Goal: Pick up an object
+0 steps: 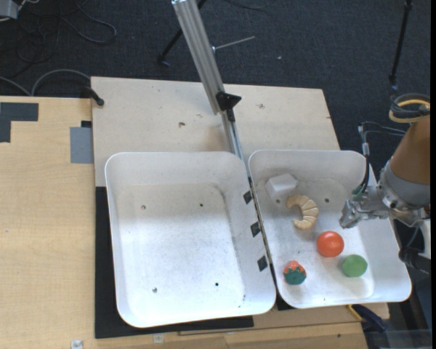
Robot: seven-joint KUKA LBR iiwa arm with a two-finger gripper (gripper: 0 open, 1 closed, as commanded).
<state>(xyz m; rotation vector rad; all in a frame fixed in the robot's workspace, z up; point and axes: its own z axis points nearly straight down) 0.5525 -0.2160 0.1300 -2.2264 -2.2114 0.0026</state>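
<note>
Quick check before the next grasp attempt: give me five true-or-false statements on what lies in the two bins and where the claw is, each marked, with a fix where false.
1. All the loose objects lie in the right bin. True.
2. The orange ball lies beside the green ball. True.
3. The claw grips the orange ball. False: the claw is by the bin's right side with the ball lying apart from it on the bin floor.
4. The croissant-shaped piece sits in the left bin. False: it is in the right bin, just below the white block.
5. A small red-and-green object lies near the right bin's front-left corner. True.
</note>
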